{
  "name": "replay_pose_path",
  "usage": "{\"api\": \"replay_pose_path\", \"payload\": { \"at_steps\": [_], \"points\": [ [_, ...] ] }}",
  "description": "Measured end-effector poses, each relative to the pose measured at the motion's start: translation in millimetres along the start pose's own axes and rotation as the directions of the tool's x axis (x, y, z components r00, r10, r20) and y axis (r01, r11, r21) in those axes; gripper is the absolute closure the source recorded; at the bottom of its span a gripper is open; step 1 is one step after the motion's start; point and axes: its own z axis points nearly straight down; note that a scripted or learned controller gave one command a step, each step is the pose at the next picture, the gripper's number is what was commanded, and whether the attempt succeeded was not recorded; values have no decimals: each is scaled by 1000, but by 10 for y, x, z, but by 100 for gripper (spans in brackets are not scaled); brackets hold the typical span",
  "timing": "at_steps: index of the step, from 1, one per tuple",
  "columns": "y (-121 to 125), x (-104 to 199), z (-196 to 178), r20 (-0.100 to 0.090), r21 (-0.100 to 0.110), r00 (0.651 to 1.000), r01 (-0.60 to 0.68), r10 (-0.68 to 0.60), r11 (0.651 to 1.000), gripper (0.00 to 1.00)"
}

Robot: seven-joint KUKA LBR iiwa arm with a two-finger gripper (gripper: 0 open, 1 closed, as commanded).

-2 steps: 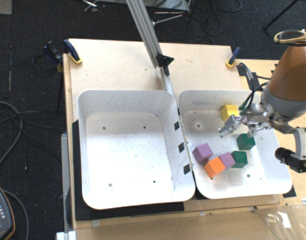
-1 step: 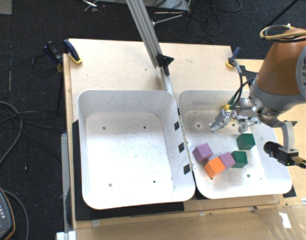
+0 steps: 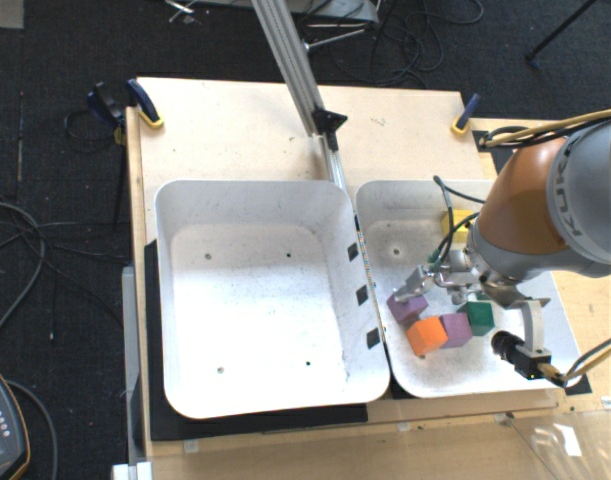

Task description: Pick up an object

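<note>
The two-finger metal gripper (image 3: 422, 286) stood low inside the right shallow white bin (image 3: 400, 200), at the end of the grey arm with the orange band (image 3: 530, 208), which reached in from the right side of the view. How the jaws stood could not be read from the picture: the metal parts there ran together with the object under them, so it was not possible to tell if they were spread or pressed together, and nothing was clearly seen between them.

Directly below the gripper tip, touching it or almost, lay a small purple block (image 3: 407, 308). This was the nearest object, and it lay toward the front of the bin from the jaws, slightly to the left in the view. Just beside it, further toward the front, was an orange cube (image 3: 426, 337), and against that a second purple block (image 3: 456, 329). A small green cube (image 3: 480, 316) sat to the right of these, partly under the wrist. A yellow piece (image 3: 455, 223) showed behind the arm, near the back of the bin.

The four blocks made one tight group, so the move probably depended on a short descent onto the first purple block without pushing its neighbours. The left white bin (image 3: 185, 208) held no objects.
</note>
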Motion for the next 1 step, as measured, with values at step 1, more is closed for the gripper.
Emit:
{"api": "replay_pose_path", "payload": {
  "at_steps": [1],
  "points": [
    [-77,-38,61,0,-9,1000,2,-2,1000,0]
  ]
}}
